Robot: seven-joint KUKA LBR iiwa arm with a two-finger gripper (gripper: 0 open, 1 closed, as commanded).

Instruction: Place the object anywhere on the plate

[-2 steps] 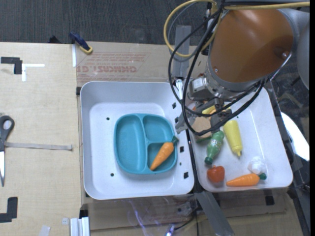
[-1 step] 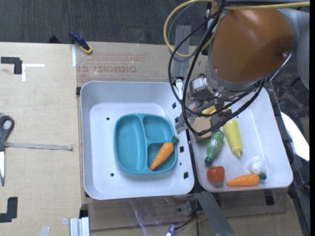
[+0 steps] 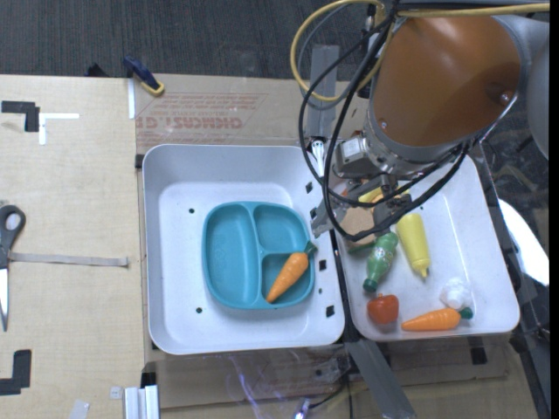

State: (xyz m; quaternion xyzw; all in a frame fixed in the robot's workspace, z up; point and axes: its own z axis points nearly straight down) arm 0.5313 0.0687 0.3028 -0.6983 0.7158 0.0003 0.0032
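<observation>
1. You have two white bins on the table: the left bin [image 3: 166, 260] holds a teal divided plate [image 3: 229, 256], and the right bin [image 3: 489, 260] holds the loose toy food.
2. A toy carrot [image 3: 289, 276] already lies on the plate, slanted across its lower right compartment with the leafy end up near the plate's right rim. If that carrot is the task's object, I would judge the placing done, since anywhere on the plate counts.
3. The arm [image 3: 441, 77] hangs over the upper left part of the right bin, close to the wall between the two bins. Its orange band and cables cover the pincer, so you cannot tell from this view whether the pincer is apart, together, or clamped on anything.
4. Nothing can be seen carried under the arm. A flat brown piece [image 3: 356, 223] lies just beneath the wrist, partly hidden, and what it is stays unclear.
5. Still in the right bin: a green bottle [image 3: 379, 262] leaning beside a yellow bottle [image 3: 414, 243], a tomato [image 3: 383, 309] near the front wall, a second carrot [image 3: 431, 320] along the front, and a small white item [image 3: 453, 296] just above its leafy end.
6. These pieces lie close together, so a grab among them could nudge a neighbour; take the second carrot or the tomato from the more open front side if another pick is meant.
7. Scissors [image 3: 9, 234] lie on the table well left of the bins, out of the way.
</observation>
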